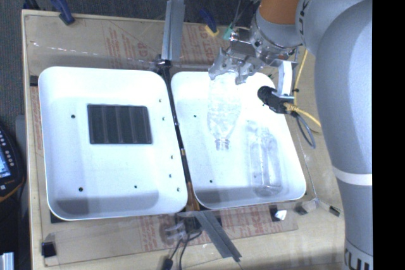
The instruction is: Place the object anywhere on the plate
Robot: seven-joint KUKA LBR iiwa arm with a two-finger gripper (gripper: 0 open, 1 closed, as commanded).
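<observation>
While gripper [230,73] hangs over right bin's [190,136] far edge, clear bottle [223,114] dangles neck-down, base pinched between fingers. You carry it high across divider, lower over dark plate [119,124] mid left bin [57,88]. Second bottle [264,161] lies near right edge.

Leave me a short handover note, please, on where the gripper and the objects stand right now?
Gripper: over the far end of the right bin; a clear bottle hangs below it, neck down. Whether the fingers actually clamp it is not clear from this view.
Second clear bottle: lying in the right bin, nearer the arm's side.
Plate: the dark ribbed rectangle in the left bin.
Done: possibly a pick of the first bottle.
Left: carry a bottle across the divider and set it on the plate.
</observation>
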